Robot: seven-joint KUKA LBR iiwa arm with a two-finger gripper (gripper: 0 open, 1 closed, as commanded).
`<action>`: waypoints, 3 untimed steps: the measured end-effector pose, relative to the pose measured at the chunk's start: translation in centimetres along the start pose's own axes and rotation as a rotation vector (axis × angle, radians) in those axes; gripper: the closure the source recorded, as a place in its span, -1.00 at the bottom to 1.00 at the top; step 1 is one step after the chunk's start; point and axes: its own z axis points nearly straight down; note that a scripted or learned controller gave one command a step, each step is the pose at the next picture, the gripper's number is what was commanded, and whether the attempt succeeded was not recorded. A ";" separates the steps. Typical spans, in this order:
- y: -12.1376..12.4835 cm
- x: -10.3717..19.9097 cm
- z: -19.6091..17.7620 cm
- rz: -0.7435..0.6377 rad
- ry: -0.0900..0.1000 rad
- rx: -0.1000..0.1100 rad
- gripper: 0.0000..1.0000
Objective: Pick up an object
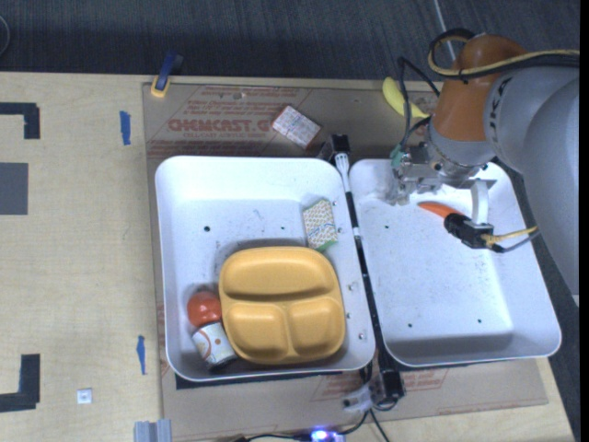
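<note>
Yellow plastic divided tray (279, 302), flat in the near half of the left bin (175, 247). Touching its left edge, a red-orange ball (203, 308) above a small white can (213, 343). Just beyond the tray's far right corner, a patterned packet (319, 222) close to the bin wall. Over in the right bin (460, 320), a slim orange object (435, 209) at the far end, just beside the gripper (405, 190). Gripper low over that bin's far left corner, below the orange-banded arm (479, 90); impossible to tell whether clenched or released. Nothing visibly grasped.
</note>
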 end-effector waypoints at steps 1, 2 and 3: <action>-9.0 0.4 -8.9 0.001 0.002 0.007 1.00; -14.0 2.6 -13.8 0.000 0.002 0.007 1.00; -18.8 7.0 -13.6 -0.001 0.002 0.007 1.00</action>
